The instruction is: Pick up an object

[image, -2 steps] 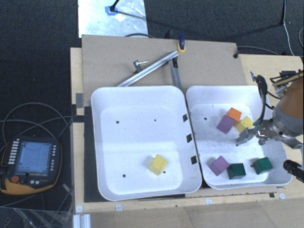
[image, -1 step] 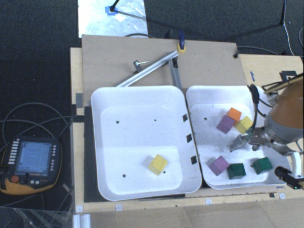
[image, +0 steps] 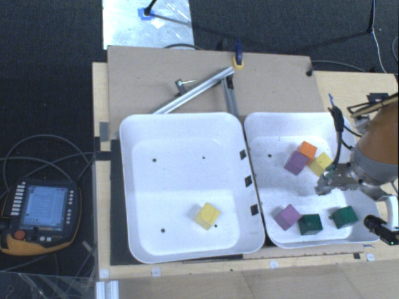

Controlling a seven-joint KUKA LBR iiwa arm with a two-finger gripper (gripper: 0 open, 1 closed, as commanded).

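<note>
The gripper hung low in the right bin just beside the yellow block, its finger state impossible to tell, nothing visibly lifted, so the pick remained undone.

Even overhead light washes out the white bins; soft shadows, mild overall blur, glare on a foil sheet.
</note>
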